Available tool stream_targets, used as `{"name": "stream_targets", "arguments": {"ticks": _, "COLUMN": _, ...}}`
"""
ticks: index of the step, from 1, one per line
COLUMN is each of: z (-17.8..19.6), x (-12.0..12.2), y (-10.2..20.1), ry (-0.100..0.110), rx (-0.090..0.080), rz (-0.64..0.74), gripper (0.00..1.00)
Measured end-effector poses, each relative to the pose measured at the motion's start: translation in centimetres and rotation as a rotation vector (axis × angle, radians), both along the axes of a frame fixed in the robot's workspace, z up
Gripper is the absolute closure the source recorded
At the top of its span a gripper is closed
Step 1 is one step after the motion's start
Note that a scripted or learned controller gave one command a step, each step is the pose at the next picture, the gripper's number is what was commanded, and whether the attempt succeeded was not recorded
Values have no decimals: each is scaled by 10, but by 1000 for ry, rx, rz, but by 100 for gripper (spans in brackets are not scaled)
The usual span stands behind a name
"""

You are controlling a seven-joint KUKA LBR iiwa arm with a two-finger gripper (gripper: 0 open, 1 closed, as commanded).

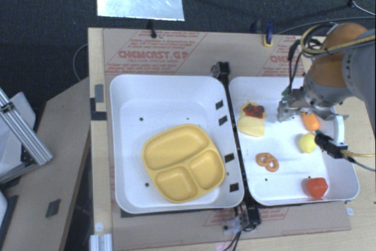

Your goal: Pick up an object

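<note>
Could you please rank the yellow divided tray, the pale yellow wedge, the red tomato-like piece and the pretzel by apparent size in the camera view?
1. yellow divided tray, by far
2. pale yellow wedge
3. red tomato-like piece and pretzel: too alike to rank.

Orange, perhaps carrot-like, piece [310, 121] lying in right bin [352, 185]

You had the left bin [126, 97] mostly taken up by the yellow tray [183, 163], with bare floor along its far side. In the right bin [276, 188], the pretzel [267, 161], lemon [308, 142], tomato [316, 187], carrot [311, 121], cheese wedge [251, 126] and pizza piece [254, 109] stood well apart, leaving room near the middle.
</note>
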State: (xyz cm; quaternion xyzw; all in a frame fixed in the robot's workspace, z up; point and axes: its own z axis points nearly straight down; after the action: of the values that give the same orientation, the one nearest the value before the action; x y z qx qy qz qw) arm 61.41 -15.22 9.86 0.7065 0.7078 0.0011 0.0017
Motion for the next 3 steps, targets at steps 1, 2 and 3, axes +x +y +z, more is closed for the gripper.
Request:
{"name": "stream_targets", "arguments": {"ticks": 1, "z": 46, "x": 6, "y": -6, "ry": -3, "rx": -1, "rz": 1, "gripper": 100}}
{"name": "stream_targets", "arguments": {"ticks": 2, "z": 90, "x": 7, "y": -9, "ry": -2, "rx": -1, "rz": 2, "gripper": 100}}
{"name": "stream_targets", "arguments": {"ticks": 3, "z": 137, "x": 6, "y": -2, "ry": -2, "rx": 0, "rz": 4, "gripper": 100}}
